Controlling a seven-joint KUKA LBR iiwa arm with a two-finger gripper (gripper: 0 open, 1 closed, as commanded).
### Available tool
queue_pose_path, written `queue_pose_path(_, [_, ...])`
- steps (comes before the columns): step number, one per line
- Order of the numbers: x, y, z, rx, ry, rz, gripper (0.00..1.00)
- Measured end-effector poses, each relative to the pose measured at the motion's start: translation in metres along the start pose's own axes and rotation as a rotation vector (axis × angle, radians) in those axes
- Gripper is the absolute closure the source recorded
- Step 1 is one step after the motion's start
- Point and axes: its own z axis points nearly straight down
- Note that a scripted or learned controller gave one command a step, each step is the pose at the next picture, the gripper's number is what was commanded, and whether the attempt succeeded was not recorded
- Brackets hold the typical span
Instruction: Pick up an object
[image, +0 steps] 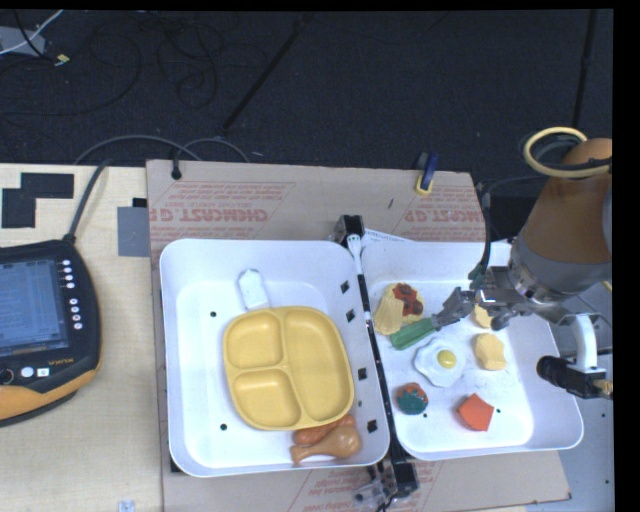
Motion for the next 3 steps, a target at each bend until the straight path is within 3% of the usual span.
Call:
queue_pose_path(1, [0.045, -0.075, 0.019, 0.007, 0.003, 0.002, 0.00])
queue_pose_path(2, [0.041, -0.072, 0.008, 0.003, 0.001, 0.007, 1.00])
queue_pose_path(3, [0.043, -0.072, 0.051, 0.005, 0.001, 0.001, 1.00])
